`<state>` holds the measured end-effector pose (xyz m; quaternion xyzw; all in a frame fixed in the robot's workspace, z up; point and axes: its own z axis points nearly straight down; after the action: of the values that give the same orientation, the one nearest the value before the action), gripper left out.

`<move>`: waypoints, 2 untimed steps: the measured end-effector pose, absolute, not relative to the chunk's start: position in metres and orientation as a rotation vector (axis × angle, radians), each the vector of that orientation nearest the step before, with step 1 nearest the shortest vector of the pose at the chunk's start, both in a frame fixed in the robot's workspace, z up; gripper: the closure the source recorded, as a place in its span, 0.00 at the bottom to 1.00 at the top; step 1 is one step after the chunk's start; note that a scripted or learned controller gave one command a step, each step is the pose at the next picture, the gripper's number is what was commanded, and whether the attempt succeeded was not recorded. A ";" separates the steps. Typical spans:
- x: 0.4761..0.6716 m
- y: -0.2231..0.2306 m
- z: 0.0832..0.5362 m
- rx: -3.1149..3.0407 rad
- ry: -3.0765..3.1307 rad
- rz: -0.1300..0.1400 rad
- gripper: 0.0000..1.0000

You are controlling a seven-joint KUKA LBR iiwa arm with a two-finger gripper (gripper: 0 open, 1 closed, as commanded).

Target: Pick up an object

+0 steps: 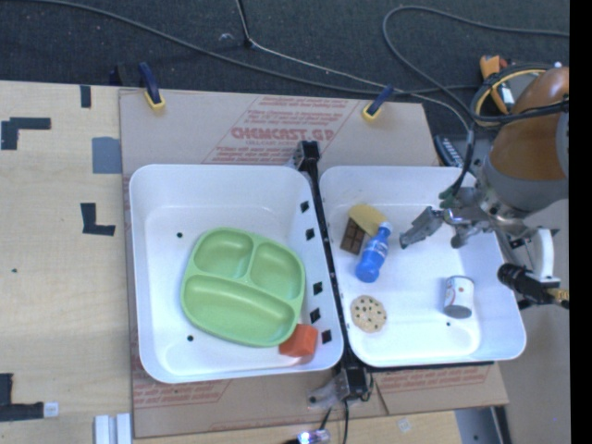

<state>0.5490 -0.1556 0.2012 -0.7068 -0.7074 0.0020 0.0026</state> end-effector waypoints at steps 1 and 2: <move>0.545 -0.151 0.137 -2.216 -2.218 0.007 0.00; 0.545 -0.150 0.084 -2.220 -2.223 0.003 0.00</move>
<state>0.5448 -0.1502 0.0845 -0.7066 -0.7076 0.0009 -0.0002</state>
